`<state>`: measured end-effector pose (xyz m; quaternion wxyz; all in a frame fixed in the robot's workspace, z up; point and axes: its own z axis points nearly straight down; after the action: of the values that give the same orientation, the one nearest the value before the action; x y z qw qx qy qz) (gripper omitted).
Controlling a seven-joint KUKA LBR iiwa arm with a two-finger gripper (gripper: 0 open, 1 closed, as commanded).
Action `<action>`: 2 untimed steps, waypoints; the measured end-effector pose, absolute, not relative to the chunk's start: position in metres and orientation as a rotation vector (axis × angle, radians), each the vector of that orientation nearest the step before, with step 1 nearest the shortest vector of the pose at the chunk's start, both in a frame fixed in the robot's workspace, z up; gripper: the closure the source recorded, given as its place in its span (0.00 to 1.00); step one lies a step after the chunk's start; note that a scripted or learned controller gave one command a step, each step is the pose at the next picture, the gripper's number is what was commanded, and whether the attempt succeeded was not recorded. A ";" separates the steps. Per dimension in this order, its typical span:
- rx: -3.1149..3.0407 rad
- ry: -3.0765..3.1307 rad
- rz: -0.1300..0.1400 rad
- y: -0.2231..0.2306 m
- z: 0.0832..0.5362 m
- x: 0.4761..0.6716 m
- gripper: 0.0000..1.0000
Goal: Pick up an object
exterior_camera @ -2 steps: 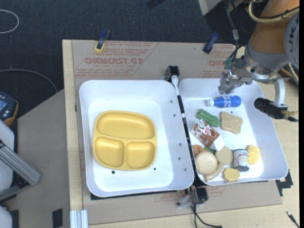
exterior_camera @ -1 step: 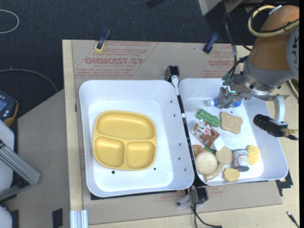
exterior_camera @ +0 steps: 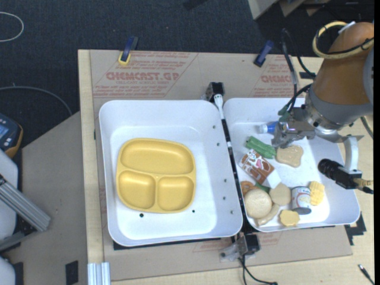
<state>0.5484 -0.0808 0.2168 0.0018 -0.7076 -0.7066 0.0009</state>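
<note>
My gripper (exterior_camera: 287, 134) hangs low over the back of the right bin (exterior_camera: 338, 215), just above a tan toast-shaped piece (exterior_camera: 290, 155). Whether it touches that piece I cannot tell. Left of it lie a green piece (exterior_camera: 260, 146) and a small blue and white item (exterior_camera: 266, 127). A red and white packet (exterior_camera: 256, 165) sits nearer the bin's middle. Toward the front are a round beige bun (exterior_camera: 258, 202), a pale green piece (exterior_camera: 279, 193), a small can (exterior_camera: 301, 198), a yellow corn piece (exterior_camera: 317, 192) and a yellow chunk (exterior_camera: 289, 218).
The left bin (exterior_camera: 113, 123) holds a yellow divided tray (exterior_camera: 157, 174) with three compartments. A black divider (exterior_camera: 225, 141) runs between the two bins. The arm's orange band and grey wrist (exterior_camera: 341, 76) loom over the right bin's back right corner.
</note>
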 end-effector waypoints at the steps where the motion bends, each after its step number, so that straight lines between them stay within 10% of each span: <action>1: -2.221 -2.218 0.001 -0.081 0.228 0.536 1.00; 2: -2.222 -2.224 -0.002 -0.077 0.234 0.541 1.00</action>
<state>0.5412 -0.0773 0.2341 -0.0010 -0.7068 -0.7074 -0.0007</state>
